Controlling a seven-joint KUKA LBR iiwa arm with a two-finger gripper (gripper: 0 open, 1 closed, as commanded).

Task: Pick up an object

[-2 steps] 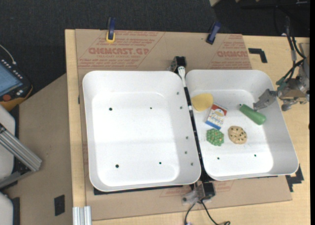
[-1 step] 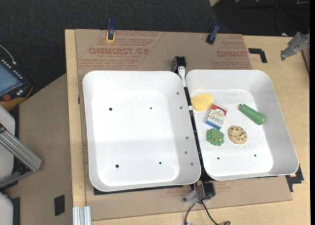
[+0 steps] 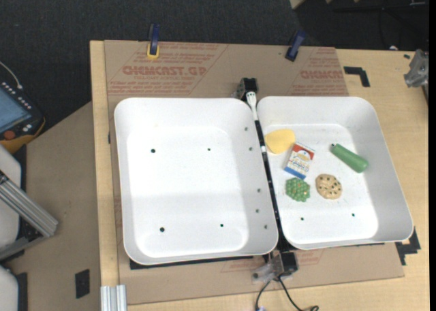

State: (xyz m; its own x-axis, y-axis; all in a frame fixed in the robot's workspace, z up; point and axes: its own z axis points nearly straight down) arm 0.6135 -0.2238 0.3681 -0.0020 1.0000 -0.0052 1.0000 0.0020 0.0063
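Two shallow white bins sit side by side on the bench. The right bin (image 3: pixel 381 167) holds several small items: a yellow lemon-like piece (image 3: pixel 279 141), a small red, white and blue box (image 3: pixel 299 160), a green cucumber-like piece (image 3: pixel 349 157), a knobbly green piece (image 3: pixel 297 189) and a round cookie (image 3: pixel 329 186). They lie apart from each other in the bin's middle. The left bin (image 3: pixel 136 187) has bare white floor.
The bins rest on a cardboard sheet (image 3: pixel 204 64) held by a yellow-blue clamp (image 3: pixel 154 41) and a blue clamp (image 3: pixel 295 45) at the far edge. A black divider strip (image 3: pixel 262 160) runs between the bins. Cables (image 3: pixel 276 275) hang at the near edge.
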